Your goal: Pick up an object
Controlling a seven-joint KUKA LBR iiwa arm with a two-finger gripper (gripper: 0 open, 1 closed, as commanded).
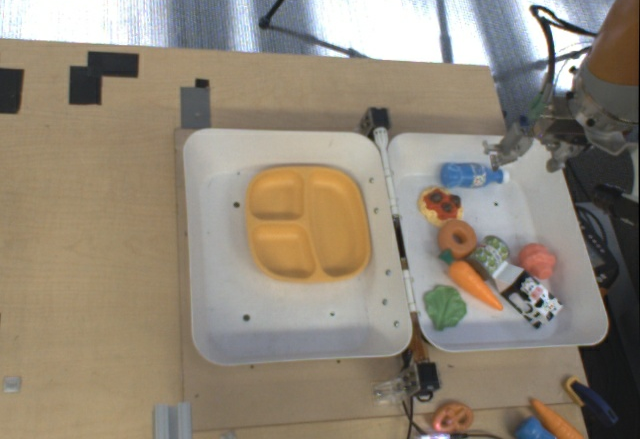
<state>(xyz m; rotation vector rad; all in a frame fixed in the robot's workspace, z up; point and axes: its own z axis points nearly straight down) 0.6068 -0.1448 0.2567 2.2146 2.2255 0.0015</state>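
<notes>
My arm: it reaches in from the right, grey with the orange band at the upper right corner.
My gripper (528, 145): it hangs above the far right corner of the right bin (590, 312), just right of the blue bottle.
My jaws: spread, I think, one fingertip (505, 149) near the bottle's cap and the other towards the bin's right rim; the view is small here, and nothing shows between them.
Blue bottle (470, 174): lying on its side at the far end of the right bin, cap pointing right.
Other pieces in the right bin: pizza slice (440, 203), doughnut (458, 238), carrot (475, 286), green leafy piece (444, 307), pink ball (537, 259), cow-patterned carton (530, 298).
Left bin (215, 227): holds a yellow divided plate (305, 223), lying flat near its middle.
Bench (90, 257): a pretzel (452, 417) lies on it, in front of the right bin.
</notes>
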